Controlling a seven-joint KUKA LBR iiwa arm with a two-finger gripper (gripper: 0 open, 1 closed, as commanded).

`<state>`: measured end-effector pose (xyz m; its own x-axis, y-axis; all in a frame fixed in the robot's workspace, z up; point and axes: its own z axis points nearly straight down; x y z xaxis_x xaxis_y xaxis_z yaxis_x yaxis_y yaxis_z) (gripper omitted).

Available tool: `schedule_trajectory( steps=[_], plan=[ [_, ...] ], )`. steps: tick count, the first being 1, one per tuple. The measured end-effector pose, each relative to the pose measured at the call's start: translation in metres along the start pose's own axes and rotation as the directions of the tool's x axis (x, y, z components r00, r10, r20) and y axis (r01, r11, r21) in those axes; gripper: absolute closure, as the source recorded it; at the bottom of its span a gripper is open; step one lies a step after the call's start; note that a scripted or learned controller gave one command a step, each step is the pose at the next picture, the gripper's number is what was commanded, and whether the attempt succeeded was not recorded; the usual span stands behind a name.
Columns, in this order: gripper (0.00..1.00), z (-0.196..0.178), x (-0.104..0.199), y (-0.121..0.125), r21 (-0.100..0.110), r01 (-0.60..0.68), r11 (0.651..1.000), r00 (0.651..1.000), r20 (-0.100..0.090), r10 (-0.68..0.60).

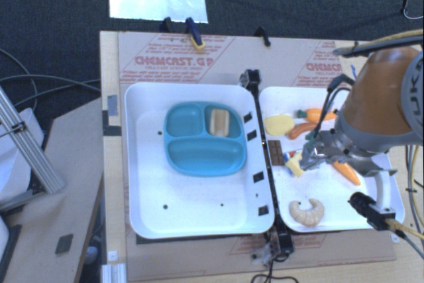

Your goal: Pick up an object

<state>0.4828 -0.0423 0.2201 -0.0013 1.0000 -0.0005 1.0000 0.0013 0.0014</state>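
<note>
Grey hand (310,157) low beside right bin's (344,222) divider

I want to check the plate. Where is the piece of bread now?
The piece of bread lies in the upper right compartment of the blue plate, which sits in the left bin, near the divider between the two bins.
</note>
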Motion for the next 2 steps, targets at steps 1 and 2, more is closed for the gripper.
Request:
schedule_trajectory(
  steps=[1,2],
  plan=[
    [1.0,-0.0029,0.0136,0.0138,-0.001,0.005,1.0,1.0,-0.001,-0.005],
    [1.0,-0.0065,0.017,0.01,-0.001,0.004,1.0,1.0,-0.001,-0.004]
  ],
)
